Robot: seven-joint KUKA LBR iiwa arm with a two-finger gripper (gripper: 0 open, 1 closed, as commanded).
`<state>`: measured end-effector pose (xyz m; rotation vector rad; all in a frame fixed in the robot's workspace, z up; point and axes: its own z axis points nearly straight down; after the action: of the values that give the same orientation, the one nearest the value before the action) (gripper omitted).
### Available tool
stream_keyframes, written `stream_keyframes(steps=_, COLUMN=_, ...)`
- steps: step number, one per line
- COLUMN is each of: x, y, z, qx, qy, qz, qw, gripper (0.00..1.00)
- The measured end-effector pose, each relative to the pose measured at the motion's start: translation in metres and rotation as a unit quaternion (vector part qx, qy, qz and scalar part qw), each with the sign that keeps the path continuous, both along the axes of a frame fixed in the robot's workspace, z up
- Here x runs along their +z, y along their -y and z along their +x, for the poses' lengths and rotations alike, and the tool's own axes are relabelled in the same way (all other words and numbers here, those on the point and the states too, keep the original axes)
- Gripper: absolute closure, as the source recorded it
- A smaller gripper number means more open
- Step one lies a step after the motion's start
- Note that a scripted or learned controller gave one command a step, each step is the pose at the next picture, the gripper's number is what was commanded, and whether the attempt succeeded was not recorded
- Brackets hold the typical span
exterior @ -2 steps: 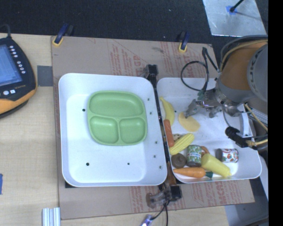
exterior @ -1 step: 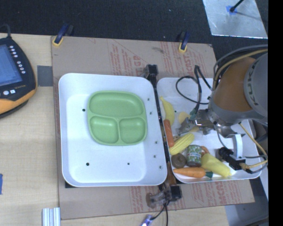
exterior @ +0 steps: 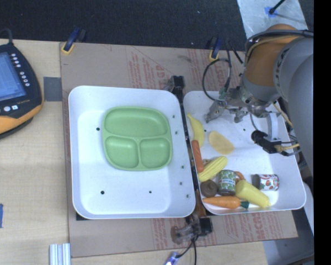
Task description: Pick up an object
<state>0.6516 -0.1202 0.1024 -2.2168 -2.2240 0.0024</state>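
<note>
The gripper (exterior: 225,110) hangs low over the right bin's (exterior: 281,203) far end, beyond the chip (exterior: 221,142), probably lining up a grasp. Whether it grips anything, I cannot tell. Toy food crowds the near end.

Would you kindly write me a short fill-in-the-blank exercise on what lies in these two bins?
1. The green divided plate lies in the ____ bin.
2. That plate has ____ compartments.
3. The corn cob lies in the ____ bin.
4. The hand hangs over the ____ bin.

Missing words: left; three; right; right
</note>
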Motion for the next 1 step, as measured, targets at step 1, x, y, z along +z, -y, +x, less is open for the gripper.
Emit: stream_keyframes(steps=1, x=-0.0104, y=-0.0252, z=-0.0432, qx=0.000, qy=0.001, qz=-0.0023, qw=1.0000, gripper=0.00)
